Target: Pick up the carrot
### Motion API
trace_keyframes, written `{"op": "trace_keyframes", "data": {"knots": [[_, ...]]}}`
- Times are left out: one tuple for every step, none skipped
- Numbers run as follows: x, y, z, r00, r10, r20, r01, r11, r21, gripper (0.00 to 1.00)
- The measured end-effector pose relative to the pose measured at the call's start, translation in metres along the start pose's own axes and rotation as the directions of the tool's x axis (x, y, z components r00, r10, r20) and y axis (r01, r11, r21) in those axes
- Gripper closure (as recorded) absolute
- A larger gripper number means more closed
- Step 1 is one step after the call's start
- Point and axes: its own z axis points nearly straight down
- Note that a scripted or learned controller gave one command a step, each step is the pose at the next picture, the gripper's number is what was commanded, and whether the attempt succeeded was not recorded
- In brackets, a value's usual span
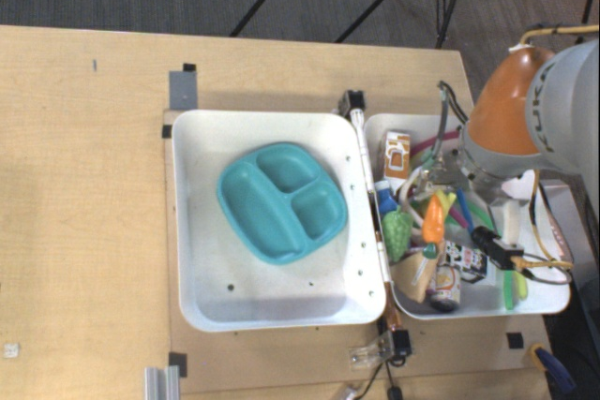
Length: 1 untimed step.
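Hovering gripper (433,192) over right bin (548,300), carrot (433,222) lying just below in clutter. I'm judging approach step; grip state — cannot tell. Next: descending, closing on carrot.

You won't find any text, brand or number here that can actually be read. The small orange and white carton (397,153) at the back of the right bin (548,300) has a printed face, and the little black and white package (464,259) near that bin's front carries a printed pattern, but on both the print is too small and blurred for you to make out a single letter.
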Motion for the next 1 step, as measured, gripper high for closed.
{"op": "trace_keyframes", "data": {"knots": [[0.0572, 0.0169, -0.089, 0.995, 0.102, 0.006, -0.102, 0.994, 0.03, 1.0]]}}
